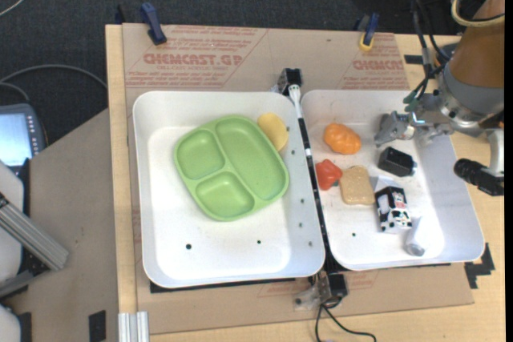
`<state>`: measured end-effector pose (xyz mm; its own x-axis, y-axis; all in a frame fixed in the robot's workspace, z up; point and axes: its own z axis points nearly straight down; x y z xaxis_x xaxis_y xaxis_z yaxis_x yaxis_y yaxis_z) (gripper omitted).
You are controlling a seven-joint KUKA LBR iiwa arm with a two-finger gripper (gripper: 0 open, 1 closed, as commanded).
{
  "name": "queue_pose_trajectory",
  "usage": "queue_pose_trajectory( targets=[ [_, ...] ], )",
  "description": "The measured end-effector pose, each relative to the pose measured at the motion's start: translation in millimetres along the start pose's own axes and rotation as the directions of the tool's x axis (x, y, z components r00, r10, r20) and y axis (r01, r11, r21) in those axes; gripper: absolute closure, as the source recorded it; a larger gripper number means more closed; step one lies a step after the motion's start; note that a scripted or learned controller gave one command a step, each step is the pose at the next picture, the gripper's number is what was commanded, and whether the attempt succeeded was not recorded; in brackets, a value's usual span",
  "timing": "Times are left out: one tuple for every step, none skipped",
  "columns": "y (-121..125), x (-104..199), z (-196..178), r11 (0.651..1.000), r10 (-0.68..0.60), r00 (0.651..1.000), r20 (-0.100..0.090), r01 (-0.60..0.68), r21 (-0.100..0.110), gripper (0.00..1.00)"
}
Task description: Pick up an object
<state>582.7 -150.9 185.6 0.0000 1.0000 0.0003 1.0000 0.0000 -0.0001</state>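
In the right bin (449, 248), near its back edge, my gripper (394, 129) hangs just above the floor, and from this slant I cannot tell how it is set. The nearest candidate is the small black block (396, 162), lying just in front of me on the white floor, tilted, dark and matte with squared edges. I judge it light and rigid, probably plastic, so it should take a firm pinch without crushing; its flat long sides look like the best place to close on, though smooth faces could slip if I come in crooked.

Further left sit an orange toy fruit (342, 138), rounded and lumpy, likely to roll out of a pinch, a red piece (327, 173) against the divider, and a tan slice like toy bread (357, 187), flat and low, hard to get under. A black-and-white item (392, 208) lies nearer the front. The left bin (160, 248) holds a green divided plate (231, 167) and a yellow piece (273, 129) touching its rim.
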Motion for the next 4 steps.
queue_pose_trajectory(
  targets=[
    [23,-23,106,1.000,0.000,1.000,0.000,0.000,0.003,0.00],
    [23,-23,90,1.000,0.001,1.000,0.002,-0.001,-0.003,1.00],
    [-65,-74,21,1.000,0.009,1.000,0.001,-0.009,0.002,1.00],
    [-100,-39,-65,1.000,-0.002,1.000,0.001,0.002,-0.004,1.00]
  ],
)
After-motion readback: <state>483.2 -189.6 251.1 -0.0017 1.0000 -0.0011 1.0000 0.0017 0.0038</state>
